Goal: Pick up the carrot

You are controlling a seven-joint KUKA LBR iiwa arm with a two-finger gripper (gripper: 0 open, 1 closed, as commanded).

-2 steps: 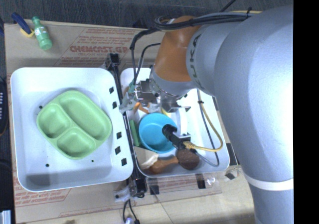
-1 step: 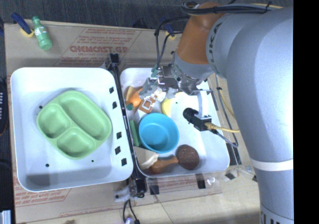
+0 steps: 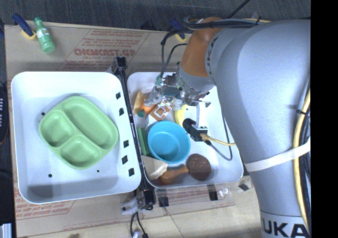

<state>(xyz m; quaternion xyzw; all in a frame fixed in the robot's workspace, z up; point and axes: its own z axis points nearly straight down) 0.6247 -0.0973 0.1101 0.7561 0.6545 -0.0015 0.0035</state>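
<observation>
Camera view: pincer (image 3: 168, 95) low in right bin (image 3: 228, 153), opening unreadable amid clutter; carrot (image 3: 139, 103) partly hidden beside it.

Bright even overhead light; soft shadows; mild glare on white bins (image 3: 21, 126).
</observation>
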